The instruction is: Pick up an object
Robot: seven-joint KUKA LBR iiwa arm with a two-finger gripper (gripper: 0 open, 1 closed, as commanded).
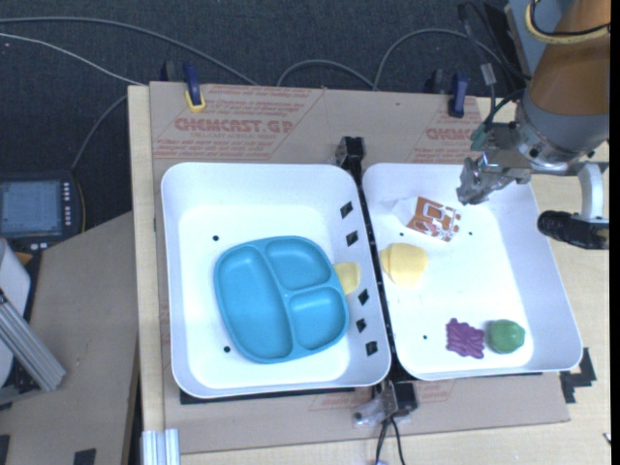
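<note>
Purple grape cluster point(464, 338), green ball point(506, 336) at right bin's point(542, 269) 6 o'clock | gripper point(478, 187) at 12, jaw state unclear, just beside orange-white packet point(433, 219) | step: approach | next: descend onto packet, close.

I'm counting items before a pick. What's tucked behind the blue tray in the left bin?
A yellow piece shows past the blue tray at its right rim, in the left bin. The tray covers part of it, so its full shape and anything beneath stay hidden.

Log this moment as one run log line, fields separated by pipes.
gripper over right bin, beside orange patterned packet | nothing seen held | yellow object, purple object, green ball in bin
</note>
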